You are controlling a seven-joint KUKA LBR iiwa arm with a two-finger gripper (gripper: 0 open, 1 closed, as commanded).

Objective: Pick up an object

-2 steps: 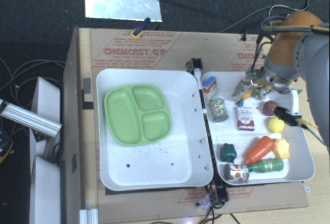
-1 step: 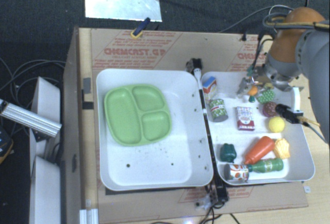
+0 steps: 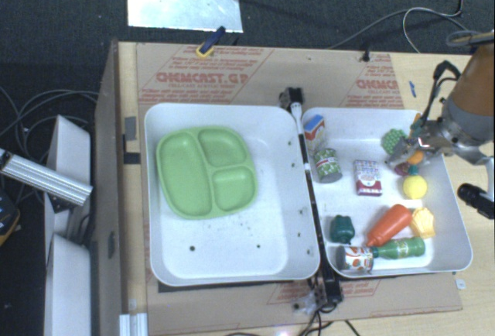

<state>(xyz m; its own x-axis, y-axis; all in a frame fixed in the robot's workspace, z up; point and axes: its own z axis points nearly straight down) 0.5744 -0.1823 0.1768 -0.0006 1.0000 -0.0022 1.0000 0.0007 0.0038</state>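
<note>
You see the gripper (image 3: 411,150) low at the right bin's (image 3: 456,207) upper right, beside a green broccoli toy (image 3: 394,140), likely lined up to grasp it; jaw state cannot be told; a green divided plate (image 3: 206,171) sits in the left bin (image 3: 174,261).

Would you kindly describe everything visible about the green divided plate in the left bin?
The green divided plate is pale green, looks like matte plastic, and has a rounded-square outline with a raised rim. Ridges split it into three compartments: one large section on the view's left and two smaller ones on the right. All three hold nothing. It lies flat, right side up, slightly rotated, on the floor of the left bin, in its upper-left part, apart from the walls. Nothing else touches it.
</note>
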